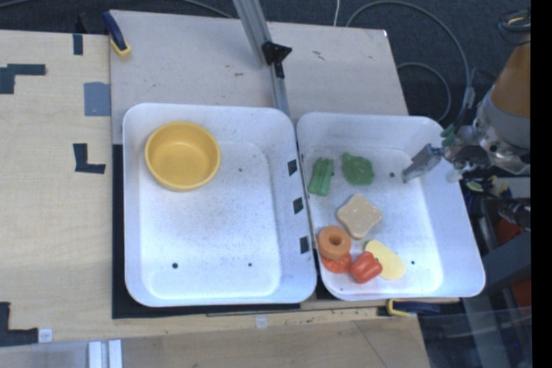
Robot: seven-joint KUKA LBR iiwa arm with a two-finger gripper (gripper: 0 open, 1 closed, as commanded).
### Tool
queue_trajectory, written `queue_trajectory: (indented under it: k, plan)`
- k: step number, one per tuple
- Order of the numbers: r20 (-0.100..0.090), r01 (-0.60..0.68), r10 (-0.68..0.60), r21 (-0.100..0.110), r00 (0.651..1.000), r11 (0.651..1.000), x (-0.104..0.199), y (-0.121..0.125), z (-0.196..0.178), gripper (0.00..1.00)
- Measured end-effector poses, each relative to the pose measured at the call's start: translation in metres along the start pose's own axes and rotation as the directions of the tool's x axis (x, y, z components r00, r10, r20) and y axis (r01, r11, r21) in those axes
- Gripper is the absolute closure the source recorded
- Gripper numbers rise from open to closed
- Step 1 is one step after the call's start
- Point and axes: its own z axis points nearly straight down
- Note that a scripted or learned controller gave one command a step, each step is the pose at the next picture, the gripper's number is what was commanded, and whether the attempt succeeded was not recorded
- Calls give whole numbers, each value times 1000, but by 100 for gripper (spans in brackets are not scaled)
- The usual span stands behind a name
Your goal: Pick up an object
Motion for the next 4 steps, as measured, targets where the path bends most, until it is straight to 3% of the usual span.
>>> queue_trajectory:
  k: [1,3,4]
  plan:
    - [0,0,0,0,1000,1000,0,0,0,0]
    - [-1,-1,1,5,1000,1000,5,-4,109,0]
    - [1,-2,2,-4,1000,1000,3,-2,129,0]
